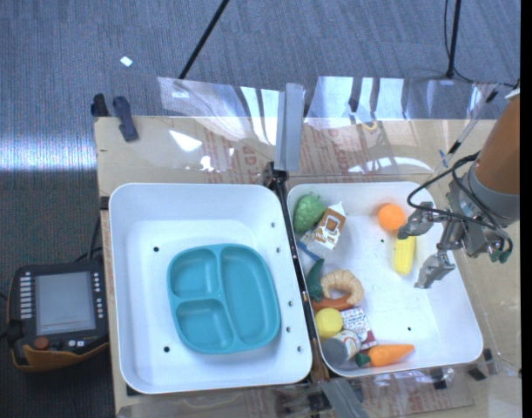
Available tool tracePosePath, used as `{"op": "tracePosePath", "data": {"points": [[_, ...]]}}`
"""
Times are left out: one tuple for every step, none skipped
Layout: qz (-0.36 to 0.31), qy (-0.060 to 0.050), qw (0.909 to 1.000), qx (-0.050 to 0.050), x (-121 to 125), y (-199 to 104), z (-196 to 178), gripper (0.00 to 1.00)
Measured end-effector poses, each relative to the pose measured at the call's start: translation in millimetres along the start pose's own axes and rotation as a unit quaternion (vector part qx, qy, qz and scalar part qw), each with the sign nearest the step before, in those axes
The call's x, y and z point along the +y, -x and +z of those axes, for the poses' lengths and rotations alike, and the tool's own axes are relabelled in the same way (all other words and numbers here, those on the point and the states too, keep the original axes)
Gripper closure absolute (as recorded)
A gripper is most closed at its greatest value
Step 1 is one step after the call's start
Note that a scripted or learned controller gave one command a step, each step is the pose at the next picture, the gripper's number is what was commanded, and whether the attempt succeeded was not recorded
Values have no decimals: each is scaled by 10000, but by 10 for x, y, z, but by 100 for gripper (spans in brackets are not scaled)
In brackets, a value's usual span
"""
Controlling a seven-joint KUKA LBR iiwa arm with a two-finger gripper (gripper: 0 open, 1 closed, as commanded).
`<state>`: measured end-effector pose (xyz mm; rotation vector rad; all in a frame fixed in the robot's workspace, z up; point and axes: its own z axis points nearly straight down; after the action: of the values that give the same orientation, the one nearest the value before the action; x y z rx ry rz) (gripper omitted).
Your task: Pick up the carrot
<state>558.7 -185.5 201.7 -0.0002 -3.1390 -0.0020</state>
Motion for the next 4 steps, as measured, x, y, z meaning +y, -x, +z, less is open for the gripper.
{"op": "tracePosePath", "data": {"points": [[1136, 6, 9935, 7, -260, 464, 935, 0], [791, -2, 9969, -23, -270, 789, 827, 0], [896, 3, 9960, -1, -260, 805, 1158, 0], [867, 5, 9962, -20, -237, 829, 1054, 100]]}}
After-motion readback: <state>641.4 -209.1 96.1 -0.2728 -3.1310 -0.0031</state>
